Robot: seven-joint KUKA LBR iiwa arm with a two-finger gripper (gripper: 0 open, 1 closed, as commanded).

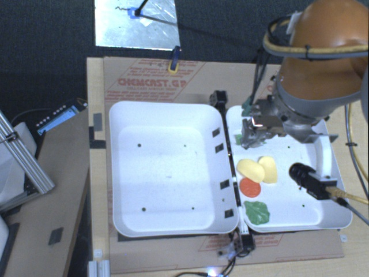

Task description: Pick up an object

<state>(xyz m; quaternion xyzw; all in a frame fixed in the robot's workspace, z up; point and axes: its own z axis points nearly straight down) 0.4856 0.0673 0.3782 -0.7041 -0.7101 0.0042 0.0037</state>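
Camera view: claw sits low in the right bin, above yellow pieces; its opening cannot be determined.

Dark carpet covers the floor. A shiny metal sheet lies on it. A wooden bench stands at left.

Red block letters reading "CHEMCAST GP" run across the brown paper-faced sheet lying under the two white bins; smaller red print repeated elsewhere on it is too small to read.
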